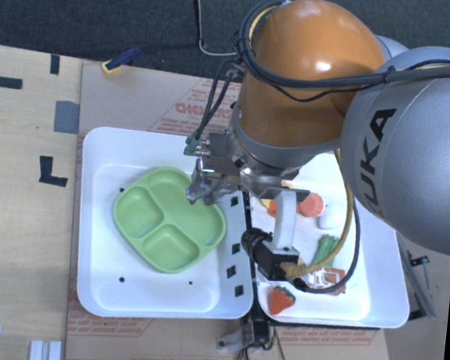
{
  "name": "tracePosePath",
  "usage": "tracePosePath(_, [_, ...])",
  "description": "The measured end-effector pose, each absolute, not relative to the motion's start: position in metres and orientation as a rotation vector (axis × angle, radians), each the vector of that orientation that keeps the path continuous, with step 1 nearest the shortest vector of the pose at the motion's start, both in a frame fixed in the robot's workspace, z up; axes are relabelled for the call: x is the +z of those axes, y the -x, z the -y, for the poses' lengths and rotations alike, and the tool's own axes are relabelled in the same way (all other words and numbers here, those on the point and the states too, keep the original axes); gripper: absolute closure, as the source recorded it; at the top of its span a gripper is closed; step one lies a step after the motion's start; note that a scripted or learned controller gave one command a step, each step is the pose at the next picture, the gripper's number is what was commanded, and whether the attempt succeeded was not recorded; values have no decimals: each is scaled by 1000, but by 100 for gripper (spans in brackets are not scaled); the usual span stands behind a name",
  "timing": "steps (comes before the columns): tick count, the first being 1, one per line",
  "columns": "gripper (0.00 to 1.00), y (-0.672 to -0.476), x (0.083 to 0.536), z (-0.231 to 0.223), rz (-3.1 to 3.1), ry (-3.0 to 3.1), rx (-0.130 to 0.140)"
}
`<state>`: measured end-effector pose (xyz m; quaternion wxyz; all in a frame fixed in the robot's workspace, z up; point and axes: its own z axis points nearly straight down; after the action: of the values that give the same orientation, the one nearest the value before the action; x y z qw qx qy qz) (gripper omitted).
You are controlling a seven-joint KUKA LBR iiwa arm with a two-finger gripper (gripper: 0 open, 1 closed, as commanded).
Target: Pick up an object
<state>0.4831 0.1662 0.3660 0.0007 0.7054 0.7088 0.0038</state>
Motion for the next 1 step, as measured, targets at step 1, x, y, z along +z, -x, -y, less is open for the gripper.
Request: tracePosePath(1, [100,-485,536,-123,-2215,-2215,22])
